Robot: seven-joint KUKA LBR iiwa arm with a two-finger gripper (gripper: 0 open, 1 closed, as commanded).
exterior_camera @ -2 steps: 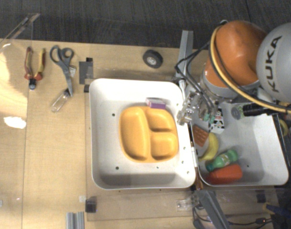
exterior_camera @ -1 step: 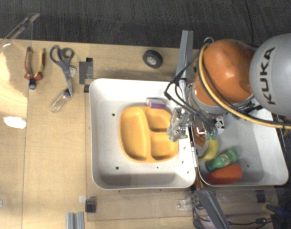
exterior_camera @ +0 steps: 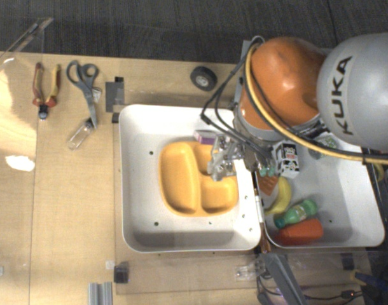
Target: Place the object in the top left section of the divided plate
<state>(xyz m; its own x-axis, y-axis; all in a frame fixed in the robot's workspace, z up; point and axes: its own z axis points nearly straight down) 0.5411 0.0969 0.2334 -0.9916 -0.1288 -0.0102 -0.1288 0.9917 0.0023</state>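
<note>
A yellow divided plate (exterior_camera: 183, 178) lies in the left white bin (exterior_camera: 140, 189). It has one long section on its left side and smaller sections on its right. My gripper (exterior_camera: 219, 160) hangs low over the plate's upper right part, close to the divider. A small purple object (exterior_camera: 205, 136) shows just beyond the plate's far rim, beside the gripper and partly hidden by it. I cannot tell whether anything is held.
The right bin (exterior_camera: 353, 196) holds a banana (exterior_camera: 282, 197), a green bottle (exterior_camera: 296, 212), a red-orange item (exterior_camera: 302, 232) and a small white figure (exterior_camera: 288, 158). On the bench to the left lie scissors (exterior_camera: 86, 88) and pliers (exterior_camera: 45, 89). A black roll (exterior_camera: 203, 77) sits behind the bins.
</note>
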